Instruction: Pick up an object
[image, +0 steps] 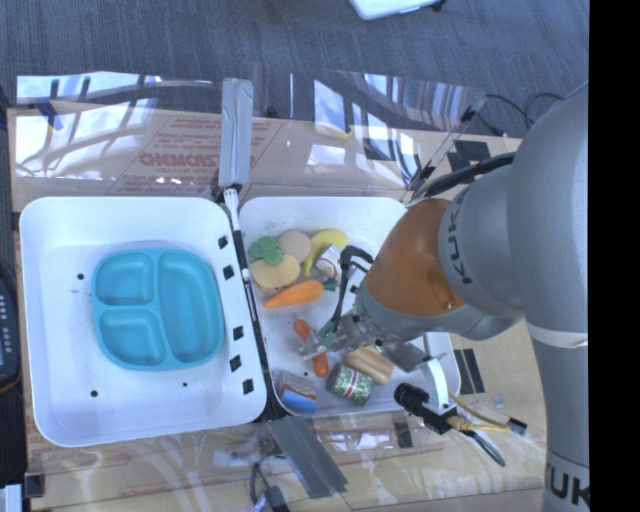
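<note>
Camera view shows the end effector (328, 338) low among toys in the right bin (400, 212), grip state untellable, nothing visibly lifted yet.

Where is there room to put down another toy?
The left bin has bare floor all round the blue tray, and the tray's sections are bare. The right bin is crowded: carrot, can and other toys beside the end effector.

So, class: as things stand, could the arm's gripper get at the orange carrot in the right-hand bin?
Probably yes. The carrot lies uncovered on top, just left of the gripper, though the yellow piece touching it crowds one side.
</note>
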